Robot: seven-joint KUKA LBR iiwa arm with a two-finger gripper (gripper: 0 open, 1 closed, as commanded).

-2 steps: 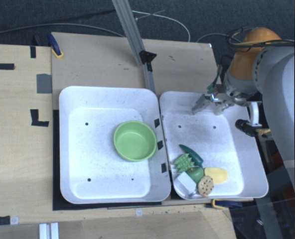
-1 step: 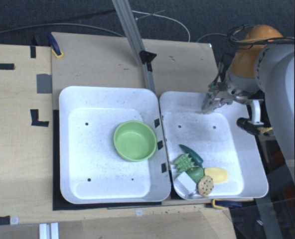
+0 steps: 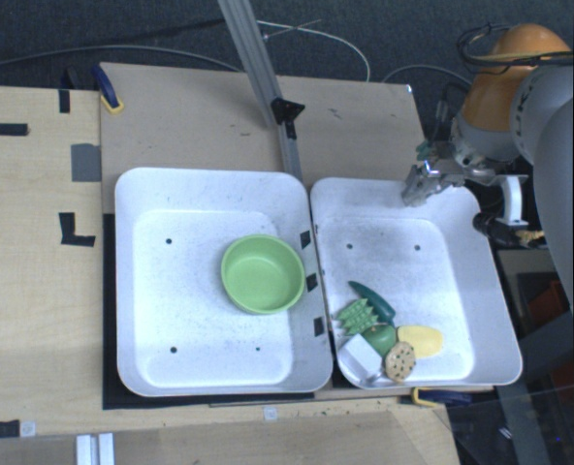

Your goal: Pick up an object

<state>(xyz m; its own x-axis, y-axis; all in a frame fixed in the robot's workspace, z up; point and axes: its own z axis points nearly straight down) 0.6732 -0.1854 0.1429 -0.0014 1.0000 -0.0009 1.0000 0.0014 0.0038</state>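
Over the far edge of the right-hand shallow white plastic bin (image 3: pixel 462 260), near its top right corner, the grey metal two-finger gripper (image 3: pixel 418 188) hangs with its tips pointing down and to the left. The picture is too small and blurred there to tell whether it is spread or pressed together, and nothing shows between its tips. Behind it the wrist widens into the grey arm (image 3: pixel 549 134) with its orange band (image 3: pixel 520 51), which enters from the right, with black cables looped beside it.

The things to be picked lie well apart from the gripper, bunched in the near left corner of the same bin. A dark green elongated piece (image 3: pixel 372 300) lies aslant, and just below it sits a light green ridged toy (image 3: pixel 357 314). Touching these are a rounded green lump (image 3: pixel 380 338), a yellow oval object (image 3: pixel 420 339), a tan round biscuit-like disc with dark dots (image 3: pixel 399 360) and a white blocky piece (image 3: pixel 361 356) against the bin's wall.

In the left-hand white bin (image 3: pixel 151 260) a light green plastic bowl (image 3: pixel 262 274) stands upright, right of centre. A grey metal pole (image 3: pixel 253 56) slants across the wooden bench (image 3: pixel 35 279) behind the bins.
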